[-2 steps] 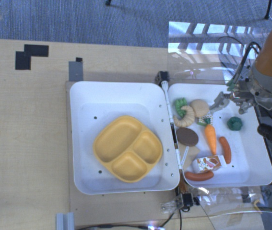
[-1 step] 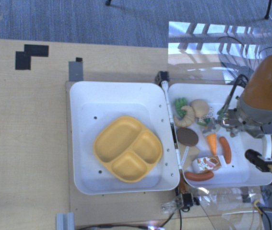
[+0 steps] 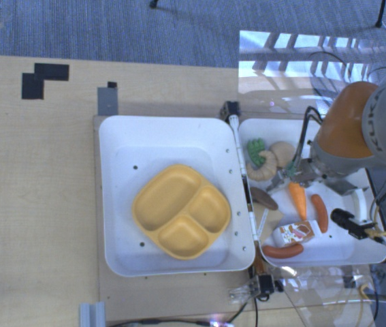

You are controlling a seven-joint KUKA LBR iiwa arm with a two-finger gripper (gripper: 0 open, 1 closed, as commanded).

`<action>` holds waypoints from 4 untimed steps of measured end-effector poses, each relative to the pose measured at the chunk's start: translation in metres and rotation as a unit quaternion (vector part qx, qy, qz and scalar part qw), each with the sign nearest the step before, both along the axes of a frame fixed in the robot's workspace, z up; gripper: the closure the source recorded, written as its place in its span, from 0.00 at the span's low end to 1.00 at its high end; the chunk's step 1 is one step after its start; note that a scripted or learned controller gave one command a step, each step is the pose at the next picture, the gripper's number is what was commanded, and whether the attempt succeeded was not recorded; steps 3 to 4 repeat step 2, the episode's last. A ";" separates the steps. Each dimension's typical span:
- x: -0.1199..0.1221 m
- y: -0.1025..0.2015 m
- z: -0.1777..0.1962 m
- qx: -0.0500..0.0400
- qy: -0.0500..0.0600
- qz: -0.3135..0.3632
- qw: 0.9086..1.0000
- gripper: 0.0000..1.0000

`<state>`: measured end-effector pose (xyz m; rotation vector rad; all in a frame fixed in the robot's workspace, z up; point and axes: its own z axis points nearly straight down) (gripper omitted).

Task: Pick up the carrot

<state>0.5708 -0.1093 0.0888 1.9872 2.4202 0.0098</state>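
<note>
The carrot point(image 3: 297, 201) is a short orange cone lying in the right bin point(image 3: 370, 252), its thick end pointing toward the far side. My gripper point(image 3: 295, 176) hangs just over that thick end, at the tip of the grey arm with the orange band point(image 3: 346, 122). The wrist covers the spot where gripper and carrot meet, so contact between them is hidden.
Around the carrot lie a red sausage point(image 3: 320, 213), another sausage point(image 3: 282, 251), a small printed packet point(image 3: 295, 234), a brown piece point(image 3: 264, 198), a green toy point(image 3: 255, 148) and beige items point(image 3: 266, 167). The left bin point(image 3: 118, 182) holds a yellow divided plate point(image 3: 182, 212).
</note>
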 end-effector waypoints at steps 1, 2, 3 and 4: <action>0.003 0.002 0.013 0.001 -0.004 0.001 1.000 1.00; 0.051 0.056 0.101 0.002 -0.002 -0.048 0.999 1.00; 0.051 0.056 0.101 0.002 -0.002 -0.048 0.999 1.00; 0.051 0.056 0.101 0.002 -0.002 -0.048 0.999 1.00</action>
